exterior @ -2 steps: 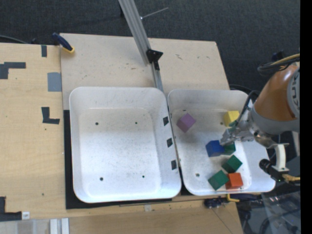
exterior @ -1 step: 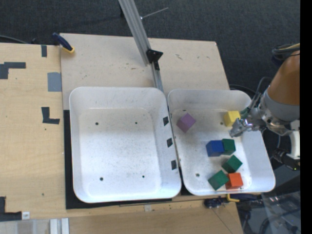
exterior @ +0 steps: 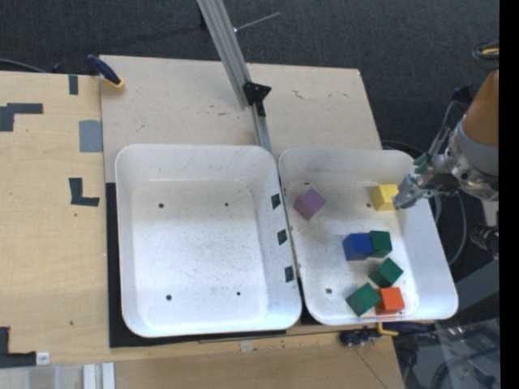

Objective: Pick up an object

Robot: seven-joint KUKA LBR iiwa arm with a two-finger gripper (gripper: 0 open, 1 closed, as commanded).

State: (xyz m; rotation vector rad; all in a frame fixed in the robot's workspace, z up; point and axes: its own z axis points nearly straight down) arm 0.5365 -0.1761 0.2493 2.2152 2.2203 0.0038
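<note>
My gripper [exterior: 408, 194] sits at the right bin's [exterior: 430, 254] right edge, touching the yellow block [exterior: 384, 196]. Whether I'm pinching it, I cannot tell.

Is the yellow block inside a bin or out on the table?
Inside. The yellow block sits on the floor of the right bin, near its far right side, right beside the gripper.

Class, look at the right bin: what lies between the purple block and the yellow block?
Nothing: in the camera view, bare white floor of the right bin separates the purple block from the yellow block.
</note>
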